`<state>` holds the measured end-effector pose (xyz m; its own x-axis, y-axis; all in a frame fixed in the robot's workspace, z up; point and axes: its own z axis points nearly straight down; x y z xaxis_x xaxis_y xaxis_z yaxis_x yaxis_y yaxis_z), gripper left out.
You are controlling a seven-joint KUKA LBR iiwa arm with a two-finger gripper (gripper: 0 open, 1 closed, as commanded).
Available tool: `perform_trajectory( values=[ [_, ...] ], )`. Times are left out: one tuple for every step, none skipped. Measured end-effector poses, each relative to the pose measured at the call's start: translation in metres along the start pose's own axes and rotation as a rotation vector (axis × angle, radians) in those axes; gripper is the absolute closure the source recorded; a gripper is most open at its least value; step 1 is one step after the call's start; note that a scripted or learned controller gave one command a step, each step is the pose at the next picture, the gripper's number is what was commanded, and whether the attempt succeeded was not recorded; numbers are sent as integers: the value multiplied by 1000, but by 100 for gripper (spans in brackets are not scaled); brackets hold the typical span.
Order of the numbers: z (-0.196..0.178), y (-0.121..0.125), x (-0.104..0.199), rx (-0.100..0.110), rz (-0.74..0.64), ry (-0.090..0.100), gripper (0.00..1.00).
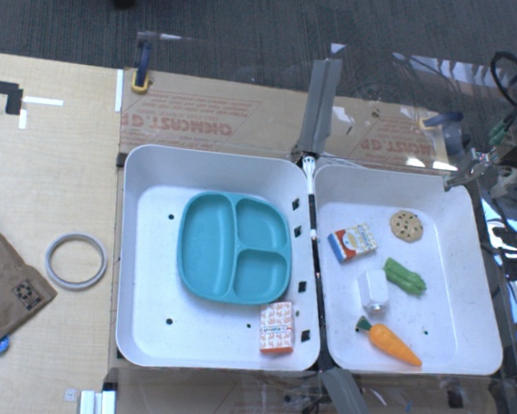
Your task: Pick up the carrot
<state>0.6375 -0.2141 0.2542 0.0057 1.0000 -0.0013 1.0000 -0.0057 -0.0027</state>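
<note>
Glossy plastic carrot (392,343) in a smooth white plastic bin (478,298); matt teal plastic tray (234,248); wood-look bench (42,170).

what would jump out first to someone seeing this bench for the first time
The teal divided plate stands out first, lying in the middle of the left bin with a small orange-and-white carton near that bin's front right corner. Next the eye goes to the right bin, where the orange carrot lies near the front edge, with a green vegetable, a cookie and a small snack box behind it.
</note>
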Motion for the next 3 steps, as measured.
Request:
perform_trajectory(
  values=[
    [-22, -98, 83, -1, -13, 1, 0],
    [78, -161, 112, 1, -90, 2, 0],
    [63, -160, 128, -3, -389, 0, 0]
  ],
)
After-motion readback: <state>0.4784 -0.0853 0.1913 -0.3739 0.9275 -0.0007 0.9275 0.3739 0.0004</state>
